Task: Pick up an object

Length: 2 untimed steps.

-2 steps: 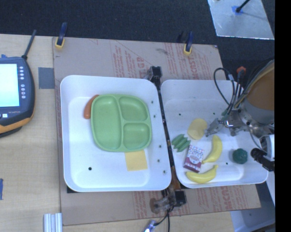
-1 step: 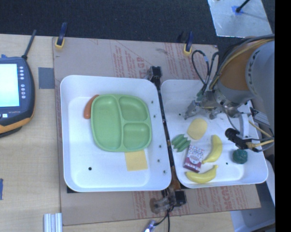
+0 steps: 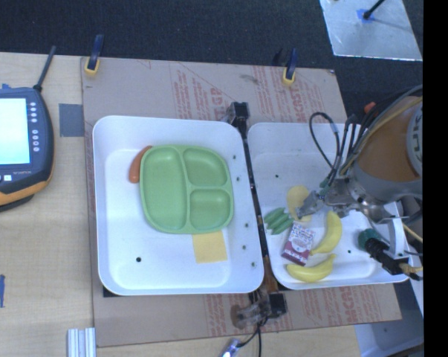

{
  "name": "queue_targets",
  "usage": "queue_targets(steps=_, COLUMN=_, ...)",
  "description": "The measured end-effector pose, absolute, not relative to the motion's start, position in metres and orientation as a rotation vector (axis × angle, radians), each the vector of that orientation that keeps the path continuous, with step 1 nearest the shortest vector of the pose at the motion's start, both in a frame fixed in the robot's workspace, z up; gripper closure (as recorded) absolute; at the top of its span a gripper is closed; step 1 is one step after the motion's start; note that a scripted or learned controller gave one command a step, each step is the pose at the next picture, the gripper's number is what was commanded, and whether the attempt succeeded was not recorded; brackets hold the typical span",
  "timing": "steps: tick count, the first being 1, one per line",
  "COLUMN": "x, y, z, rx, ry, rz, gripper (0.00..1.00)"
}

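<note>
Camera view: we see the gripper (image 3: 310, 208) low in the right bin (image 3: 272, 151), by a red packet (image 3: 299, 242) whose words are too small to read.

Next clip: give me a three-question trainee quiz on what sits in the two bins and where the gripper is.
1. True or false: the green divided plate lies in the left bin.
2. Which bin holds the bananas?
3. The gripper is over: A) the yellow square, B) the items in the right bin, C) the tablet.

Key: 1 true; 2 right; 3 B.
</note>
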State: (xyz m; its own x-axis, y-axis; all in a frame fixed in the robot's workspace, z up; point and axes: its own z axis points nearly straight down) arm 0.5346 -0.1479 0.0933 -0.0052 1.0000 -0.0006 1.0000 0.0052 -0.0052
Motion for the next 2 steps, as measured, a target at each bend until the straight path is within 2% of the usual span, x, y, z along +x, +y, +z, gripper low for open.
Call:
queue_targets(steps=1, x=0.605, y=-0.112, z=0.092, rx=-2.216, ry=-2.224, rz=0.002, gripper=0.00)
queue_targets(steps=2, x=0.577, y=-0.126, z=0.091, rx=-2.214, ry=-2.224, rz=0.006, gripper=0.00)
